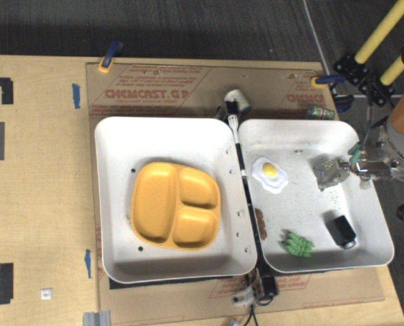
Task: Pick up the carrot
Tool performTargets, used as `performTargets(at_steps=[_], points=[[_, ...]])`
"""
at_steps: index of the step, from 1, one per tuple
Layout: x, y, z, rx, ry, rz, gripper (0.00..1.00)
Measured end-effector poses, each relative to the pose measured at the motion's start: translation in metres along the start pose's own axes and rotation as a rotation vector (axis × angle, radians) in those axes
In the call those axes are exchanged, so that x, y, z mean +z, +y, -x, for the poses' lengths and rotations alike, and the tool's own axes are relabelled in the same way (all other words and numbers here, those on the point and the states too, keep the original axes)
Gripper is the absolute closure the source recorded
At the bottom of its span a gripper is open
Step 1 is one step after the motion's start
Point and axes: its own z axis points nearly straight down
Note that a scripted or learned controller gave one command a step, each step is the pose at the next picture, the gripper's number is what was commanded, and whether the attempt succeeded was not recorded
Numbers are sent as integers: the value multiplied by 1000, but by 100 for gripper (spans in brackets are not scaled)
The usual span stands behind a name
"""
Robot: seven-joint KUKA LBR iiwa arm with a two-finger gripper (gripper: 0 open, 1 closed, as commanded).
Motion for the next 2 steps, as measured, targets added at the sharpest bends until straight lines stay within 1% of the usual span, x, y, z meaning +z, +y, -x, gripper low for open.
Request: performTargets(at_steps=[1,2], points=[[154,-24,-45,-117,0,1,0],[119,53,24,-76,-2,2,0]])
